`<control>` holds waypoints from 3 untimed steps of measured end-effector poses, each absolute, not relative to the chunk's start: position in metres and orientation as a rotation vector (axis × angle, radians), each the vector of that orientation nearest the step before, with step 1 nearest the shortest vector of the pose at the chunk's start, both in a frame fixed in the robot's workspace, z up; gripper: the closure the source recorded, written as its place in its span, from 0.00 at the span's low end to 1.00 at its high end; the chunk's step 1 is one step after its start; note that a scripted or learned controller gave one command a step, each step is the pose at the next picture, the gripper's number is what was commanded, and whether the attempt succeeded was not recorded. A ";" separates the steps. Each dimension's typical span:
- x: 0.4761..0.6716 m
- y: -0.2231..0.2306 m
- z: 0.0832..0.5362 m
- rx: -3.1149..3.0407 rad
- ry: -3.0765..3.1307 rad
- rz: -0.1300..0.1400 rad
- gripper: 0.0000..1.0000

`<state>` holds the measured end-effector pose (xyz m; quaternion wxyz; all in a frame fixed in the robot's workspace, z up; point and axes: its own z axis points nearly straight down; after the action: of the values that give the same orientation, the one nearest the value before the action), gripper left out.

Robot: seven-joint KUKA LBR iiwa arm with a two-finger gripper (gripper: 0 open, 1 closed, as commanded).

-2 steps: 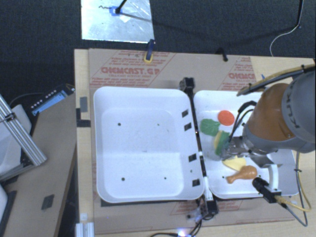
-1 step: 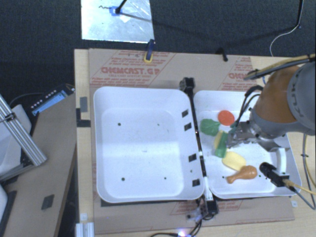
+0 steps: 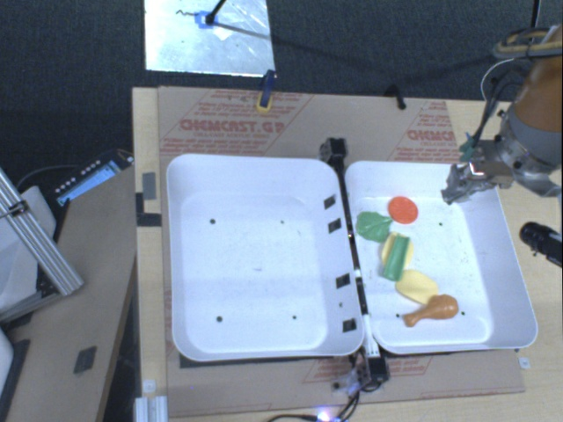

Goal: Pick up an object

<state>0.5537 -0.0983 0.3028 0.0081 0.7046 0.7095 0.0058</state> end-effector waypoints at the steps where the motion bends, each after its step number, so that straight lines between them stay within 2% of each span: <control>1: 0.644 -0.058 0.361 2.201 2.225 0.015 1.00; 2: 0.670 -0.011 0.412 2.206 2.228 0.012 1.00; 3: 0.668 -0.066 0.394 2.223 2.216 0.000 1.00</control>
<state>0.6683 -0.0662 0.3944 0.0014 0.7082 0.7060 0.0000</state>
